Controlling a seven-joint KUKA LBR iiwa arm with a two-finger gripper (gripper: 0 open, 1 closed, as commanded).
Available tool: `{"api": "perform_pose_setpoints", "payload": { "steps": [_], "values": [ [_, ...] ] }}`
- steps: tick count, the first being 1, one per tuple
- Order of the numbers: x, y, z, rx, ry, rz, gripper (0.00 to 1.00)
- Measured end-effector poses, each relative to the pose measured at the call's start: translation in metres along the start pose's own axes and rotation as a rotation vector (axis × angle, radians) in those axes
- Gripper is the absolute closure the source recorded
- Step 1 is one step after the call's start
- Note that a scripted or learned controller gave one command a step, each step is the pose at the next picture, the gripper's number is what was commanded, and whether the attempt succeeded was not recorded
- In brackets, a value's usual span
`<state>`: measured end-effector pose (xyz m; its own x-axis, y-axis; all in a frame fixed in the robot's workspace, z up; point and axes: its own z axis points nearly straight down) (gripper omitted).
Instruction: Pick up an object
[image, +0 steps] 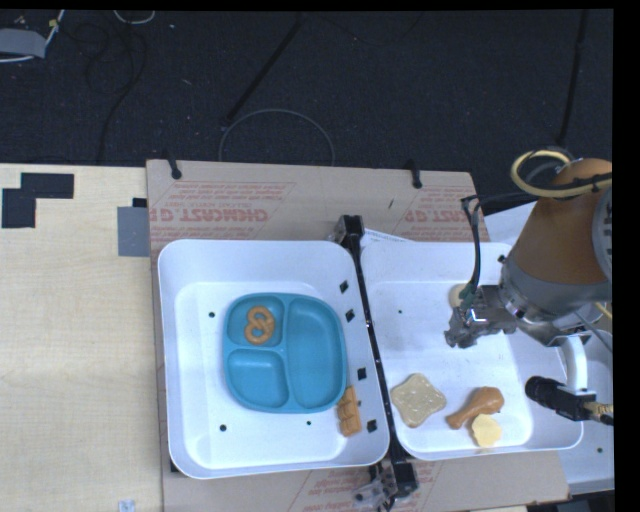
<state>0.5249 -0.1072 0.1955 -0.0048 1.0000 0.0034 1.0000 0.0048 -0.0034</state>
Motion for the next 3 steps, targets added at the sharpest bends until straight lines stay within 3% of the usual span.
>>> {"api": "perform_pose_setpoints", "payload": {
  "steps": [2, 3],
  "values": [
    [0.103, 0.03, 0.005, -0.001, -0.003, 0.001, 1.0],
    [0.158, 0.046, -0.016, -0.002, -0.002, 0.0, 1.0]
  ]
}}
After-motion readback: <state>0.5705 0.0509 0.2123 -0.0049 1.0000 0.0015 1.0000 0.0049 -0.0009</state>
